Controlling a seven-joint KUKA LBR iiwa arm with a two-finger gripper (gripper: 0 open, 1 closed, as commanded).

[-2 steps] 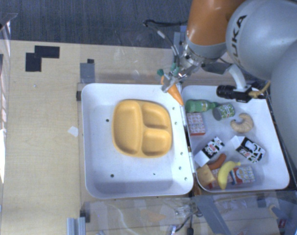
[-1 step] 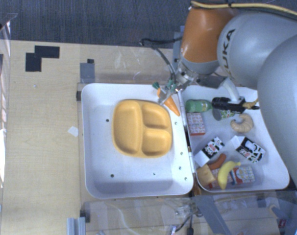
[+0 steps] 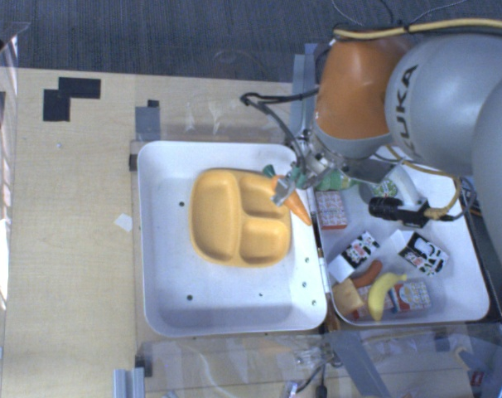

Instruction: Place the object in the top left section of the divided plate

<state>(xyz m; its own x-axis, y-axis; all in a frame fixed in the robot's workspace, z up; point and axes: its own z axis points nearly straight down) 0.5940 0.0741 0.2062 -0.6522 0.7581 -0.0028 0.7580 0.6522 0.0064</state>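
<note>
Carrot [image 3: 294,202] pinched in tool [image 3: 297,176], at yellow divided plate [image 3: 234,218] right rim

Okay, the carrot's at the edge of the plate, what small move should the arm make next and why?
Probably shift left, toward the plate's upper-left section. The carrot sits at the gripper, over the plate's right rim, short of that section.

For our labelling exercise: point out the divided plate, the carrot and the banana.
divided plate [image 3: 222,214]: camera view, floor of its large left section.
carrot [image 3: 296,206]: camera view, middle of its orange body.
banana [image 3: 383,289]: camera view, middle of its yellow curve.
</note>
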